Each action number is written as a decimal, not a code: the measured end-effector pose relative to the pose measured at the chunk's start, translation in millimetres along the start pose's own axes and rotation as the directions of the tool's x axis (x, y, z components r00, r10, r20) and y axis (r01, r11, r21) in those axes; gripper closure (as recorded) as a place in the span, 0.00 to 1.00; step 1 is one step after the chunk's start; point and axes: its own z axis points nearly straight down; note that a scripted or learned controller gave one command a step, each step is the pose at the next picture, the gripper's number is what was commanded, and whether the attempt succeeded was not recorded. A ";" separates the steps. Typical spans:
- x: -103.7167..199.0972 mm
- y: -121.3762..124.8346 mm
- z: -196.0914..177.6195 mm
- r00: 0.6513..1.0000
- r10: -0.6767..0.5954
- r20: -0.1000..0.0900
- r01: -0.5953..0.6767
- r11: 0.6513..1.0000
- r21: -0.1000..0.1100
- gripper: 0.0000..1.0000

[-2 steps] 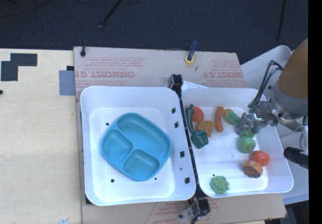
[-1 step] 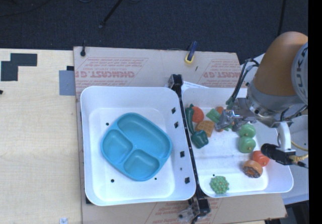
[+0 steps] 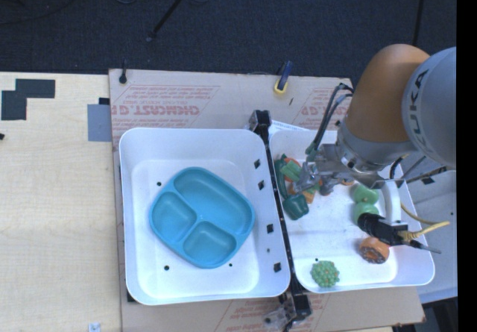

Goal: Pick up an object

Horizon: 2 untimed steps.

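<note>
My gripper (image 3: 307, 183) hangs low over the left part of the right bin (image 3: 417, 272). It sits among a cluster of small toys: a dark green piece (image 3: 295, 207) just below it and green and orange pieces (image 3: 286, 169) to its left. Whether anything is held is hidden by the wrist. Further right lie light green pieces (image 3: 365, 194), an orange round toy (image 3: 375, 250) and a bumpy green ball (image 3: 325, 273) near the front wall.
The left bin (image 3: 138, 174) holds a blue divided plate (image 3: 201, 216). A black divider (image 3: 270, 189) runs between the two bins. The arm's grey and orange body (image 3: 395, 107) covers the right bin's back right corner.
</note>
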 end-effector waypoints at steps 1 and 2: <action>53.8 12.6 8.8 1.000 0.000 0.002 0.000 1.000 -0.001 1.00; 98.7 24.0 4.3 1.000 0.001 0.002 -0.001 1.000 -0.002 1.00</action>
